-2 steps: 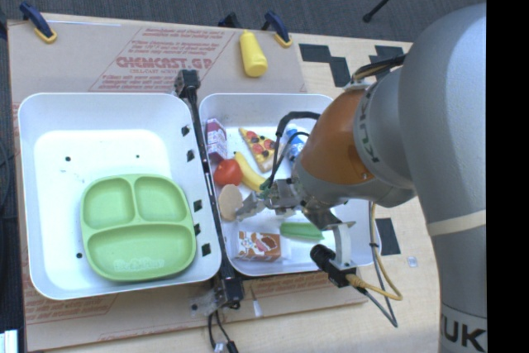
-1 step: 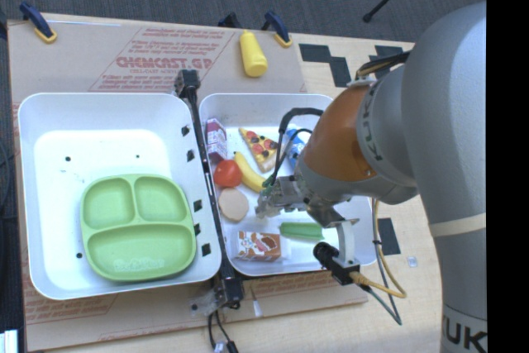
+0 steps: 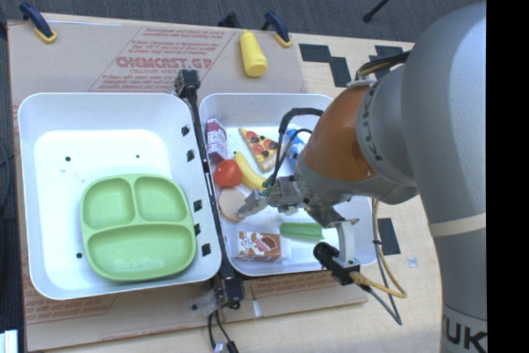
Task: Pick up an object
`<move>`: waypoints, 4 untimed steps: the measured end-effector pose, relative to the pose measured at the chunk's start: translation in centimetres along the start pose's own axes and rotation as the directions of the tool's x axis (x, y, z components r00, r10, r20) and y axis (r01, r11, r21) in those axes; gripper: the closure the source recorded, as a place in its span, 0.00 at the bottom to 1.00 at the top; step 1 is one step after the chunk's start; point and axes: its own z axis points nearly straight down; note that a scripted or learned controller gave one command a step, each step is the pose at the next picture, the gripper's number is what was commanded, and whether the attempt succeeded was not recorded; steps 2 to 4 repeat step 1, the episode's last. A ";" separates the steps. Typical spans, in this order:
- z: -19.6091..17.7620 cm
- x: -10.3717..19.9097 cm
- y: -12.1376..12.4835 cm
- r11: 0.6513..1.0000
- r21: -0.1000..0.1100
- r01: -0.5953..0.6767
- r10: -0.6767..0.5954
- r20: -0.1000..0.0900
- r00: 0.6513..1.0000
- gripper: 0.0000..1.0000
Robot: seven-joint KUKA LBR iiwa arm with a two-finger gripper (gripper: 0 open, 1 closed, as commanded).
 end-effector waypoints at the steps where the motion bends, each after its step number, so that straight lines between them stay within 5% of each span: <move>1: -1.0 0.0 0.1 1.000 0.000 0.002 -0.002 -0.001 1.000 1.00; 4: -1.0 0.0 0.1 1.000 0.000 0.002 -0.002 -0.001 1.000 1.00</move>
